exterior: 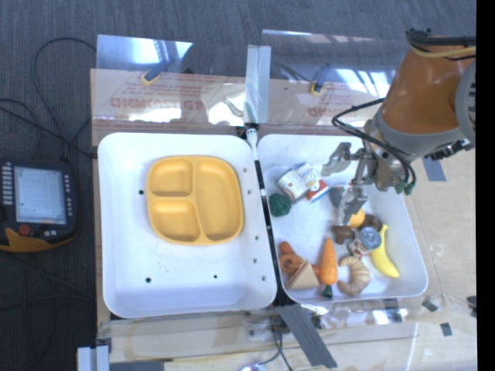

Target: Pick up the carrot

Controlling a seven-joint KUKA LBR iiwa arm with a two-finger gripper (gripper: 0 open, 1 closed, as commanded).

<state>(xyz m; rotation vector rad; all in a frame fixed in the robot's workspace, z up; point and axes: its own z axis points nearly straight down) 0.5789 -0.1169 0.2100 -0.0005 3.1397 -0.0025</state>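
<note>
The carrot (329, 261) is orange with a small green end and lies pointing up and down near the front of the right bin (411, 221). It rests between a tan wedge (303, 275) and a croissant (354, 277). My gripper (346, 182) hovers over the middle of the right bin, up and to the right of the carrot and apart from it. Its two fingers (337, 160) stand spread and open, with nothing between them.
The right bin also holds a white can (300, 180), a green ball (279, 205), a banana (384, 258), a brown piece (344, 232) and a blue-grey disc (370, 238). A yellow divided plate (193, 199) sits in the left bin (124, 277).
</note>
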